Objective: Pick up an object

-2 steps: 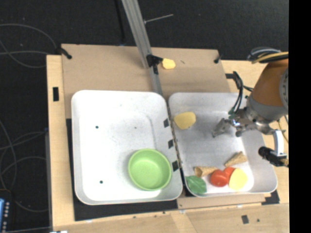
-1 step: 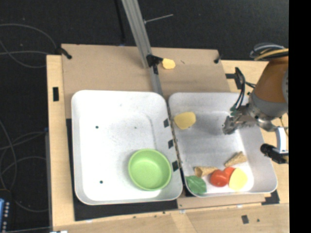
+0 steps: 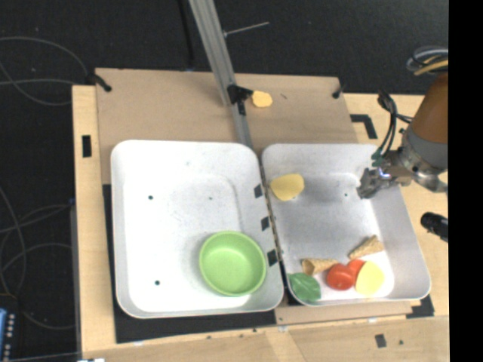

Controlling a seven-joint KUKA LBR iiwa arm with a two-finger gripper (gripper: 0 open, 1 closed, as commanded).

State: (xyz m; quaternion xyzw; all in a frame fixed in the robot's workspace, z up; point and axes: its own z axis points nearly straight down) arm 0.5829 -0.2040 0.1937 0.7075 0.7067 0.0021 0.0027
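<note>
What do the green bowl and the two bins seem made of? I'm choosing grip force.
Green bowl: probably plastic, with an even pale colour, soft sheen and thick rounded rim. Left bin and right bin: likely moulded plastic, matte white with rounded corners and faint speckling; painted metal can't be excluded.

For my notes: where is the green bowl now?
The bowl sits in the left bin, at its near right corner, close to the divider between the bins.

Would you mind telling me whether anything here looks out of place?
One small yellow piece lies on the bench behind the bins, by the metal post, while the other items sit inside the bins. Nothing looks spilled or damaged.
</note>
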